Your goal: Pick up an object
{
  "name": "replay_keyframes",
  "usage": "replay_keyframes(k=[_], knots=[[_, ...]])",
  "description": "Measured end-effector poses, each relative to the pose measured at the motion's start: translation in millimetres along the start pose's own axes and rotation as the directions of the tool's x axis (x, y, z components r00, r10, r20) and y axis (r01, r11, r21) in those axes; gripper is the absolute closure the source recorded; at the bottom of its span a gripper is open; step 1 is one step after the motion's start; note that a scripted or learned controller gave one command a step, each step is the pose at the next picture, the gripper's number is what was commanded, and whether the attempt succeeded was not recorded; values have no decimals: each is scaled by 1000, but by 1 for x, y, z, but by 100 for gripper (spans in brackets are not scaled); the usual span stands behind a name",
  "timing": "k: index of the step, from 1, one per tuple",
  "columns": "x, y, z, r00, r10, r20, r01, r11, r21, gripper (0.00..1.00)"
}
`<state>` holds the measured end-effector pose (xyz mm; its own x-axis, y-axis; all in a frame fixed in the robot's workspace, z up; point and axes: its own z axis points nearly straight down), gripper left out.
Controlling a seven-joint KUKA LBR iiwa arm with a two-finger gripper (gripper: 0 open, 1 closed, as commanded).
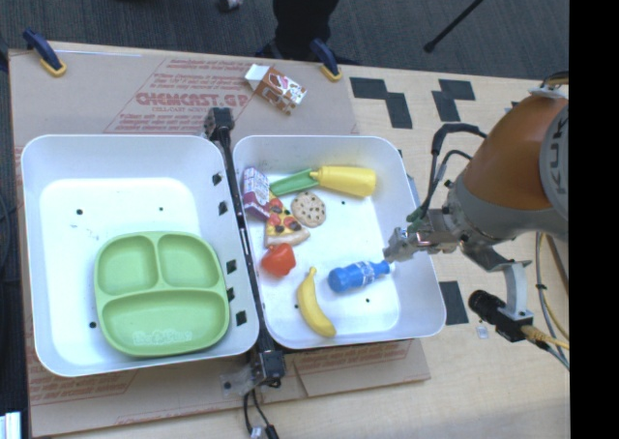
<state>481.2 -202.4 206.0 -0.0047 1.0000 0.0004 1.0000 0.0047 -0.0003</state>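
The arm [513, 166] comes in from three o'clock, its orange band bulging over the right bin's [387, 152] far edge, and the wrist bends down toward the bin's three-o'clock rim. The gripper [401, 246] sits low at that rim, just above and beside the cap end of a blue bottle [356, 276]. Whether its jaws are spread or pressed together I cannot tell; the metal parts blur into each other, and nothing is clearly seen between them.

The blue bottle lies on its side on the bin floor, at about four o'clock from the bin's centre, its pale end pointing up toward the gripper. A yellow banana [313, 305] lies just beside it at six o'clock, curved and close to the near wall. A red piece [278, 259] rests near the centre (its shape is too small to name), with a pizza slice [281, 222] and a cookie [309, 209] just above it. A yellow corn cob [334, 179] with green leaves lies toward twelve o'clock, and a purple packet [254, 188] leans against the nine-o'clock wall.

The left bin [58, 171] holds a green divided plate [161, 292]. The arm's upper part is cut off at the frame's right side.
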Motion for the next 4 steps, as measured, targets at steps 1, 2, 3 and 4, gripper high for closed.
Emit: replay_keyframes(k=[1, 2, 3, 4], knots=[[-9, -4, -57, 1000, -1, 1, 1, 1000, -1, 100], [-8, -5, -24, 1000, -1, 0, 1, 1000, 3, 100], [-9, -4, -63, 1000, -1, 1, 1, 1000, -1, 100], [-8, 22, -18, 1000, -3, 0, 3, 1000, 3, 100]])
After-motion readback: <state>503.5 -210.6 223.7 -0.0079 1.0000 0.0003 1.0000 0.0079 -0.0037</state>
